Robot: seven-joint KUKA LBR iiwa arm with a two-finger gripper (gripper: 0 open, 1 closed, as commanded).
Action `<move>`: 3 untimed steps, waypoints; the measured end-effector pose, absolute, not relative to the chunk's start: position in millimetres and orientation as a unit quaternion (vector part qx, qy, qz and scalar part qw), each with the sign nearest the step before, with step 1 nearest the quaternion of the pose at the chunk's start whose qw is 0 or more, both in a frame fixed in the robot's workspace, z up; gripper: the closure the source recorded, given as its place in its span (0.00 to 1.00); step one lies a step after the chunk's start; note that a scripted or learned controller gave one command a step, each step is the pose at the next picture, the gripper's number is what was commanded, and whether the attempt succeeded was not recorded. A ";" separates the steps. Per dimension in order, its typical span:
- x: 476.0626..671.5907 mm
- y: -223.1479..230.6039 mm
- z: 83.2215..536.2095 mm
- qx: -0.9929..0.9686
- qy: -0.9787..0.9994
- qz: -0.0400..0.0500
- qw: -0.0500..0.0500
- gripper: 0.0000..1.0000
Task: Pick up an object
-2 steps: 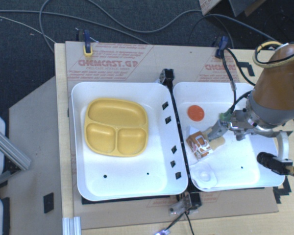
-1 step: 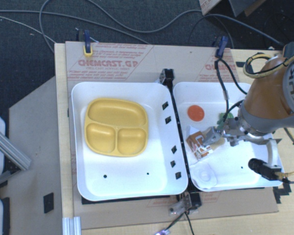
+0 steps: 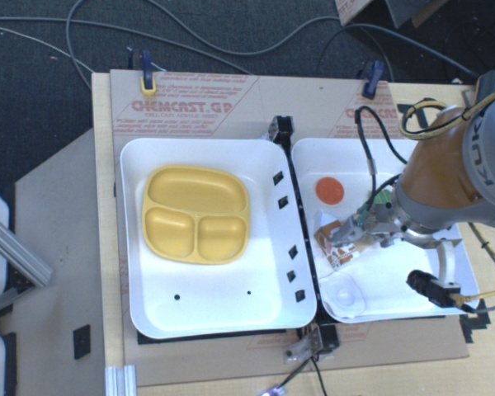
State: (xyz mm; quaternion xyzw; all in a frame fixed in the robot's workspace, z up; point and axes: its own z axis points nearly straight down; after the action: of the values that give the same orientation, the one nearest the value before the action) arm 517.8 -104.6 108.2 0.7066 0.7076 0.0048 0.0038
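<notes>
Two shallow white bins sat side by side on the bench: the left bin (image 3: 140, 246) held one yellow divided plate (image 3: 196, 213) in its upper half, and the right bin (image 3: 379, 295) held one orange disc (image 3: 330, 190) near its upper left and one crinkled brown-and-white packet (image 3: 337, 242) at its left-centre. The gripper (image 3: 365, 231), reaching in from the right of the frame, hung right over the packet's right end. Whether its fingers gripped the packet could not be told, as the wrist hid them.
</notes>
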 end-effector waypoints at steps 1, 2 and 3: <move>520.3 -103.9 119.3 0.707 0.707 0.008 0.006 1.00; 521.7 -110.1 164.2 0.707 0.707 0.001 0.002 1.00; 523.5 -107.2 207.8 0.707 0.708 0.002 0.002 1.00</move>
State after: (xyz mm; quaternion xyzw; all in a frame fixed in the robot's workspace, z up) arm 523.5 -107.2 207.8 0.7066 0.7076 0.0016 0.0021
